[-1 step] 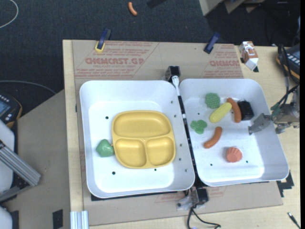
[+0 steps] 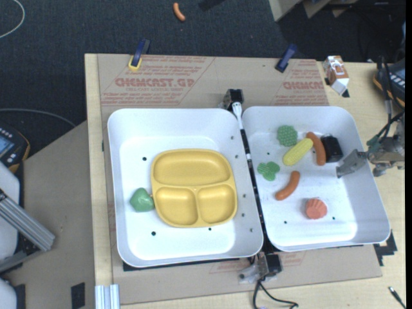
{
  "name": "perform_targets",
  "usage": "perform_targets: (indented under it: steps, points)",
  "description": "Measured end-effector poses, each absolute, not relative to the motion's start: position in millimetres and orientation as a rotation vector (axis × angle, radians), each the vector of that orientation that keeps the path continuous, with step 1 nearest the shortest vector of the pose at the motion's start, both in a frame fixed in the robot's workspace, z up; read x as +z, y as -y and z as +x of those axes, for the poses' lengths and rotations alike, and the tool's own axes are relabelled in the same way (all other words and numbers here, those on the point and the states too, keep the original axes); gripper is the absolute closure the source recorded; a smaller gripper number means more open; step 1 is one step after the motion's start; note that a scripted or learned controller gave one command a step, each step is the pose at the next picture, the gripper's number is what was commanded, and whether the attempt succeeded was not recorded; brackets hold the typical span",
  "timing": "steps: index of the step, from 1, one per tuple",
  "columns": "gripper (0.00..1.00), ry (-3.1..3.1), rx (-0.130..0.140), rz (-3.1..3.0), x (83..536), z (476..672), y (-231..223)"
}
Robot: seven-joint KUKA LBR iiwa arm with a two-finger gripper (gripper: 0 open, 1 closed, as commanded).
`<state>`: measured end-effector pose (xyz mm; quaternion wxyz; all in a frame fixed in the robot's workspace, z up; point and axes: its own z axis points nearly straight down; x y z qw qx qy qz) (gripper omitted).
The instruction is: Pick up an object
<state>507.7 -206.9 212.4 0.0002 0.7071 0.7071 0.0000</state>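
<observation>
Nearest the worktop's front edge, a small red ridged toy [image 2: 315, 208] is seen in the right white bin [image 2: 360, 227], while the gripper [image 2: 351, 164] at that bin's right rim, its jaws' opening not discernible, could be misjudged onto bare floor.

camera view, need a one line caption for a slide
Gripper at the right white bin of toy foods; yellow three-compartment plastic tray and green toy in the left white bin.

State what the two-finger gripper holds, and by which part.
Nothing visible: the grey gripper sits at the right white bin's right rim, apart from the toy food.
</observation>
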Motion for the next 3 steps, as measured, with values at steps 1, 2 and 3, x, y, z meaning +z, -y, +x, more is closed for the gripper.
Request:
perform_targets:
  steps: [1,2,3]
  points:
    - [0.0,-2.226,-0.004,2.228,149,504.4,208]
    - [0.0,-2.226,-0.003,2.228,89,502.4,215]
    - [0.0,-2.227,0.001,2.224,84,502.5,214]
